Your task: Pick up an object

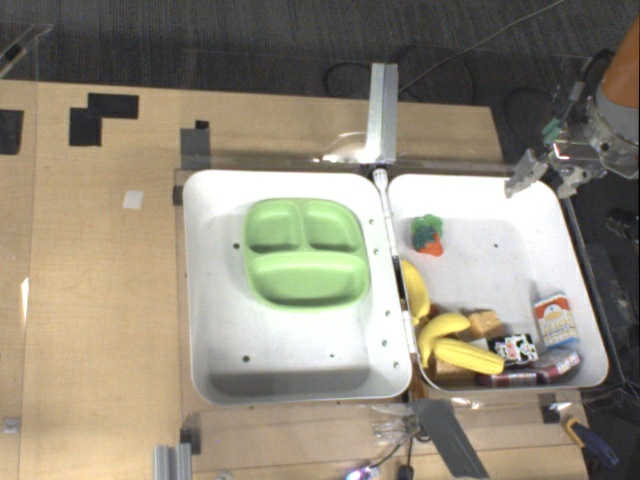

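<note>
Candidates: the right bin holds everything loose. A small strawberry, red with a green top, lies alone near its upper left. Bananas pile against the left wall and lower corner, touching a tan block, a black-and-white patterned piece, a dark tube-like item and a small can by the right wall.

Best pick: in my judgement the strawberry, since bare bin floor surrounds it and nothing crowds an approach from above.

Harder picks: the lower pile is tight; closing there risks catching two things or pushing one against the wall.

Gripper: the gripper hangs over the right bin's upper right rim, well apart from every object and holding nothing.

Fingers: whether they are apart or together cannot be told at this size.

Approach: travel left across the open floor, centre over the strawberry, descend straight, close across its narrow width.

Watch for: a small rounded thing may roll or slip out as the fingers close.

Left bin: holds a green divided plate, flat and wide, a poor fit for a pinch.

Counter: wooden, carrying both bins.
</note>
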Motion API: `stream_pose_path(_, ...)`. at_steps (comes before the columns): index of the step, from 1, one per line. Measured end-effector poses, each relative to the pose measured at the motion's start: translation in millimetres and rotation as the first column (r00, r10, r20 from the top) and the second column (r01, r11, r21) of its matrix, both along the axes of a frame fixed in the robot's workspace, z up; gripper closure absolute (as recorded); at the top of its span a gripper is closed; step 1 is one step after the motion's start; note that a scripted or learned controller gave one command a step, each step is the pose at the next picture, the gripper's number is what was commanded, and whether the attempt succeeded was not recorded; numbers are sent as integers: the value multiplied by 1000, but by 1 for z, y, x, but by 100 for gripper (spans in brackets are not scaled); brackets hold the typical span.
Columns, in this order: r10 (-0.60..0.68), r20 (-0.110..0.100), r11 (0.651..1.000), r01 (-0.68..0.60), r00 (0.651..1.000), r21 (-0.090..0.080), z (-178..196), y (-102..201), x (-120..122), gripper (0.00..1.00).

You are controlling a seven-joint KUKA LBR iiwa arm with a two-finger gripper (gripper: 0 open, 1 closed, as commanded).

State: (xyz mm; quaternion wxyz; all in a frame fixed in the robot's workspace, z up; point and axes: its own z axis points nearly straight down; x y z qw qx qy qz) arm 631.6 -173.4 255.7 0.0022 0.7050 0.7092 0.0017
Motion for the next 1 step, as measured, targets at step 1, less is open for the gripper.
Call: stream_pose_path(1,154,-1,988,-154,988,0,-137,38,39,0)
